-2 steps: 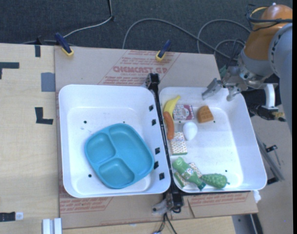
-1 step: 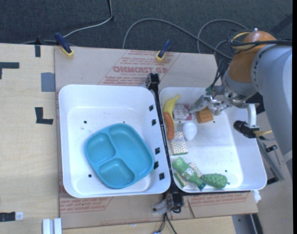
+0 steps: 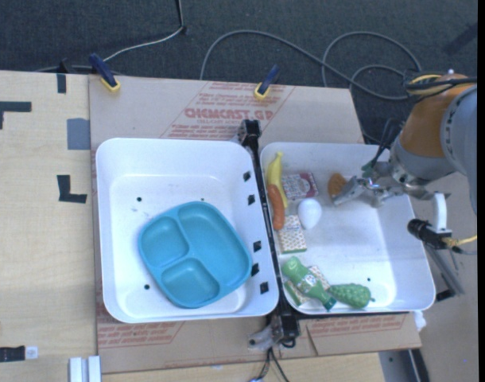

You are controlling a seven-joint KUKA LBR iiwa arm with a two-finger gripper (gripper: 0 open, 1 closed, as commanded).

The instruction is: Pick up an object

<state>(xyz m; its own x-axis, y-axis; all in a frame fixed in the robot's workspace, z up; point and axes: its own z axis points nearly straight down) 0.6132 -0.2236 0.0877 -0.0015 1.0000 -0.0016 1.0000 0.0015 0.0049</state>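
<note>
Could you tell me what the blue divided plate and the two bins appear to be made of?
Blue divided plate: probably moulded plastic, smooth with a faint sheen and rounded compartment ridges. Left bin and right bin: likely thin white plastic, glossy, with rounded corners.

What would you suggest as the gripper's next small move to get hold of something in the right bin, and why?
Probably a short move toward the orange-brown object. The gripper hangs low in the right bin with its tip right beside that piece, while the white egg sits farther left. Whether anything lies between the fingers can't be made out, so I'd centre over it before closing.
</note>
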